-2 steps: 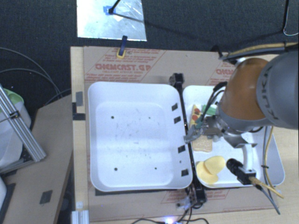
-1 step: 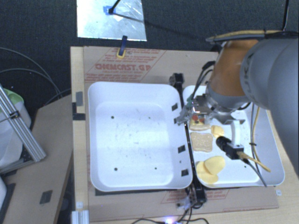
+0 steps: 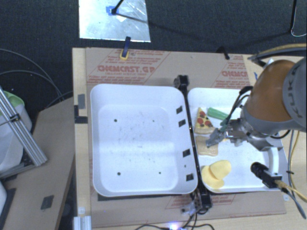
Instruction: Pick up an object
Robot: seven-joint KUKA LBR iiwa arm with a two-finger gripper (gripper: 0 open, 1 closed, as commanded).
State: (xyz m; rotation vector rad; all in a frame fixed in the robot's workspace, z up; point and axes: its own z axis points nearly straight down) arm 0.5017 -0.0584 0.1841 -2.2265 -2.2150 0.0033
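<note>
The right bin [image 3: 225, 96] holds several toy foods. A pizza slice [image 3: 204, 120] with red dots lies near its left wall, and a green piece [image 3: 218, 113] sits just beyond it. A tan bread-like slice [image 3: 207, 149] lies below the pizza. Two yellow chip-like pieces [image 3: 217, 171] rest near the bin's front. My gripper [image 3: 214, 138] hangs low over the tan slice, at its upper edge, with the arm coming in from the right. Nothing shows between its fingers.
The left bin [image 3: 139, 140] stands beside the right one, with a black clip-lined divider [image 3: 188, 133] where the two meet. Both bins sit on a cardboard sheet [image 3: 144, 63]. A metal plate [image 3: 114, 12] lies on the dark floor beyond.
</note>
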